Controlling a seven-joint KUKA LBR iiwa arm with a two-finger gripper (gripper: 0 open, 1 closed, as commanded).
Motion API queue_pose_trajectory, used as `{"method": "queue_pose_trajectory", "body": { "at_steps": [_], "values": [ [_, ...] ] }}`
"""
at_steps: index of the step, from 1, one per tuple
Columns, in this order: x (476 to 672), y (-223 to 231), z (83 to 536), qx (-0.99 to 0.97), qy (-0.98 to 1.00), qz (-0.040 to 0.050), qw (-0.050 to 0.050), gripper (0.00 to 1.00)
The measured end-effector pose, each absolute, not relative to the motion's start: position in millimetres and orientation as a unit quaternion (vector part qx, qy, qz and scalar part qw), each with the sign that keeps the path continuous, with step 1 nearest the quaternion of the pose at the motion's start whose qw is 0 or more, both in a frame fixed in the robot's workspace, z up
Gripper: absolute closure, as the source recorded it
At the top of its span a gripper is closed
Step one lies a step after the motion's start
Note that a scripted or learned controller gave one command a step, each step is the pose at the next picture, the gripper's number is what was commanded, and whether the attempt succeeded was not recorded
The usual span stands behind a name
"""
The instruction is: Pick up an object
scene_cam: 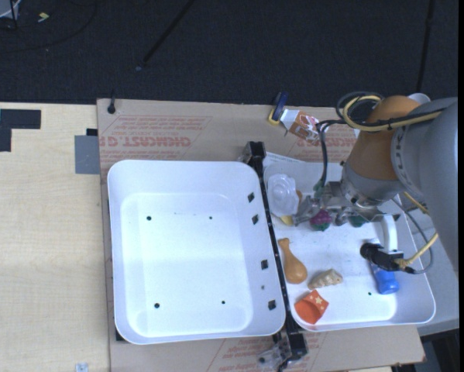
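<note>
**Down among the clutter, grip unproven**

My hand (330, 210) is low in the right bin (417, 310), near its upper left corner, with my grey wrist and orange band crowding in above it. Right under the hand sits a small dark purplish object (321, 221), and it looks to be touching or nearly touching my tooling. Whether my grip is wide, narrow or closed on anything I cannot tell; the parts there are too small and tangled with cables to read.

The other candidates lie near: a clear crumpled plastic piece (282, 192) just to the left against the bin wall, a tan gourd-shaped toy (292, 262) below it, a pale lumpy piece (325, 278), an orange-red piece (311, 307) at the lower rim, and a blue object (386, 280) on the right. The left bin (123, 208) holds nothing I need.

What worries me: the purplish object is small and rounded, so I judge it could squirt sideways if I close off-centre. The clear plastic is just beside it and might snag or get dragged along. I am also close to the divider between the bins, so a fingertip could catch the wall. Lifting without a firm hold would leave the object behind.
</note>
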State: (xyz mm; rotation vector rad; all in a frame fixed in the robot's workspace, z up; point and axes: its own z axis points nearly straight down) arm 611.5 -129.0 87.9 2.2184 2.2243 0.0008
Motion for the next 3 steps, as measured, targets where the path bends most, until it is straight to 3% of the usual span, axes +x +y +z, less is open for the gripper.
{"method": "queue_pose_trajectory", "body": {
  "at_steps": [1, 2, 3],
  "values": [
    [609.2, -130, 98, 0.707, 0.708, -0.0008, -0.002, 1.00],
    [646.2, -81, 155, 0.705, 0.709, 0.0019, 0.001, 1.00],
    [644.5, -3, 190, 0.704, 0.710, 0.0009, 0.000, 1.00]
  ]
}}
